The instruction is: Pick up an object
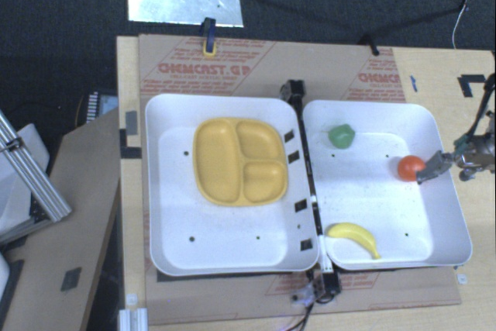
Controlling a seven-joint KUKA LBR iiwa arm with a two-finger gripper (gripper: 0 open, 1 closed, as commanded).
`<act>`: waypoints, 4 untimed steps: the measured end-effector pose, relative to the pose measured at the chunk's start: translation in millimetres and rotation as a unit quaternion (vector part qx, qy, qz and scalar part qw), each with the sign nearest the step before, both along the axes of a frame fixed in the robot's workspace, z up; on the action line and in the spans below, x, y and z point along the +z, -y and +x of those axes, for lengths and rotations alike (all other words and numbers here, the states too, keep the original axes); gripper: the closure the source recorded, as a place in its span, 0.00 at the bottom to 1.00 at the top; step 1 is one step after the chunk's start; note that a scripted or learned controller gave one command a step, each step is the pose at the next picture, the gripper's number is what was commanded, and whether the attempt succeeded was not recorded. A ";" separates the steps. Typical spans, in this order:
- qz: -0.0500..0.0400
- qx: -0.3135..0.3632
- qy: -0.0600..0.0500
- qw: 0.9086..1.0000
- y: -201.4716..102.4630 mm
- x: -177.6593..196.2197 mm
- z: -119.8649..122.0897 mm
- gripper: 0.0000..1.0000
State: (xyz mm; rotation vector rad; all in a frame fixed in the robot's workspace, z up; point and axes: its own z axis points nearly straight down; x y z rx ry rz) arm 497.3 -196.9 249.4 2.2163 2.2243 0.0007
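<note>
Bins side by side on bench, both shallow and white; left bin [167,244] holds yellow divided plate [239,161], lying flat around its middle, three compartments facing up; right bin [449,244] holds three loose items, well apart from each other; green object [341,136] toward far left of that bin; yellow banana [355,236] near the front left corner, curved, lying flat; orange-red ball [411,167] toward right wall; gripper [431,169] reaching in from right edge, low over the right wall, tip just beside the ball, maybe touching; can't tell if fingers are apart or together; nothing visibly held.
</note>
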 end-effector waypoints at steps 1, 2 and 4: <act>0.001 -0.001 -0.002 1.000 -1.3 -61.9 4.4 0.00; 0.001 -0.001 -0.002 1.000 4.4 -106.2 6.5 0.00; 0.000 -0.002 0.001 1.000 4.8 -145.2 7.9 1.00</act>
